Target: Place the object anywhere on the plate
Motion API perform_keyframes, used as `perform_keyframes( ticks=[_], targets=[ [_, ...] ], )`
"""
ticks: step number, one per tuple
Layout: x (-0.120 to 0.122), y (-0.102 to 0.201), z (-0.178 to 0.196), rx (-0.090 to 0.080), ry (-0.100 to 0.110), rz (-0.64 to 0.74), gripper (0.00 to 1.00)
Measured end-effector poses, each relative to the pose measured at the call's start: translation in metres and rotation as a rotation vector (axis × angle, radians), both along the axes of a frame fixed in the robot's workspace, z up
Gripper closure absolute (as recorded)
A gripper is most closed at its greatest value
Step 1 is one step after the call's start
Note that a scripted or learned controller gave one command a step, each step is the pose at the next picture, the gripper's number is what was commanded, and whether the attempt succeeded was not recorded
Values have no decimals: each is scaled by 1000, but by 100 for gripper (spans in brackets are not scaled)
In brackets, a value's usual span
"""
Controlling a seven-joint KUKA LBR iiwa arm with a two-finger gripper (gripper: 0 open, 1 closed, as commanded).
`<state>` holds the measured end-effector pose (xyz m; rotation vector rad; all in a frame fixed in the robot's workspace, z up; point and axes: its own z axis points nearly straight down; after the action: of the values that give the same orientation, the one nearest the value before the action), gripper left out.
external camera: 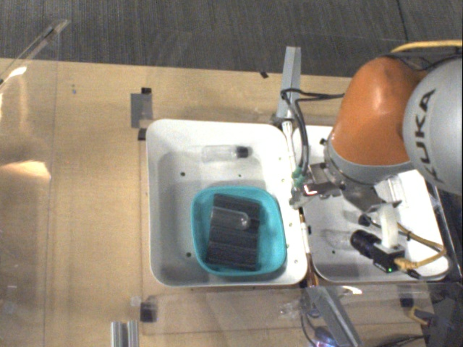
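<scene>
On the bench (79,215), toward its left side, the left white bin (163,194) sat with its right wall touching the right white bin (329,262). At the near-right part of the left bin's floor lay a teal plate (273,233) with rounded corners. A black ridged block (233,233) rested flat on the plate, roughly centred and within the plate's rim on every side. The block was thus located on the plate, apart from the gripper. A small clear tube with a dark cap (224,152) lay near the far wall of the left bin, well apart from the plate.

Over the right bin, close to its left wall, the grey arm with its orange band (376,114) reached in from the right edge. The gripper (340,190) hung under the wrist, largely covered by the arm. Whether it was released or clenched could not be determined. No object was visible in its grasp.
</scene>
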<state>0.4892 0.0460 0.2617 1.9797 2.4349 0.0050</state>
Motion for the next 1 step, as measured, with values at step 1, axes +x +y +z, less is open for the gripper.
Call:
perform_keyframes(
  ticks=[1],
  targets=[
    [0,0,0,0,0,-1,0]
  ],
)
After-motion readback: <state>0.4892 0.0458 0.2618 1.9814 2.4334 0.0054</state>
